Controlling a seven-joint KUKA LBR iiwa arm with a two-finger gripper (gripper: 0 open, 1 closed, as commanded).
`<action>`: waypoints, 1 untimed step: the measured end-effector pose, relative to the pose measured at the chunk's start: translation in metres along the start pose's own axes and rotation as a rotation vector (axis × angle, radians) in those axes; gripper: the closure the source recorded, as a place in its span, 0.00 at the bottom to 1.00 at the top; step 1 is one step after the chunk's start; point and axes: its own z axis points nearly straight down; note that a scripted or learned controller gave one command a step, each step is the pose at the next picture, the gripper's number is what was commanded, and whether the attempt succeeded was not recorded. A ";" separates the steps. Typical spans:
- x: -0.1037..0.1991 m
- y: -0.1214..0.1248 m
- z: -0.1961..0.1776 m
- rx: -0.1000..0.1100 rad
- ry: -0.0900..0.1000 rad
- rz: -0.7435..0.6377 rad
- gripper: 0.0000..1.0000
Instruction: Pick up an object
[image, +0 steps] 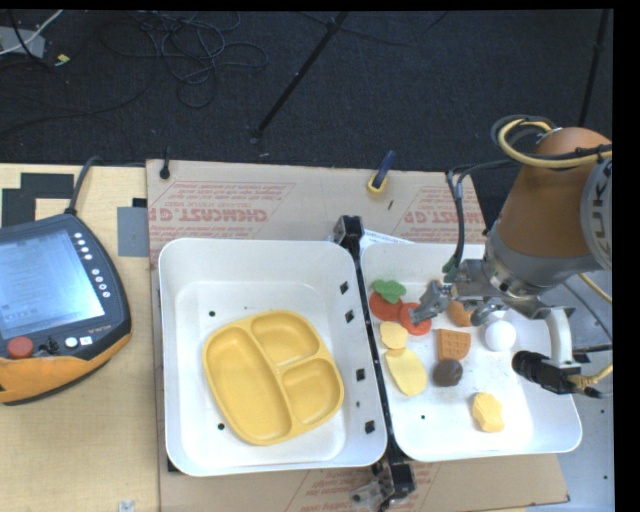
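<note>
Camera view from above showed two shallow white bins side by side on a cardboard-covered bench. From where I stood, the grey arm (555, 215) with its orange band came in from three o'clock and bent down over the right bin (540, 435), its wrist low above the food toys. The gripper (437, 300) pointed toward nine o'clock, just over a red tomato piece (412, 313) with a green leaf (389, 290) at its eleven o'clock. Whether the claw was wide, narrow or gripping anything, I could not tell; the metal parts blurred together against the toys.

Around the tomato lay a pale round slice (394, 337) at six o'clock, a yellow wedge (407, 372) lower still, an orange cracker square (453, 344), a dark brown ball (447, 373), a white egg (499, 333) at three o'clock, and a yellow lump (487, 411) toward five o'clock. A small orange piece (460, 313) sat partly hidden beneath the wrist.

The left bin (200, 280) held a yellow divided plate (273, 373). At nine o'clock of the bench rested a control pendant (55, 300), its left side cut off by the frame. The arm's upper body was likewise cut off at the right.
</note>
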 end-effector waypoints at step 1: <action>0.106 -0.051 -0.059 -0.004 0.003 -0.011 0.00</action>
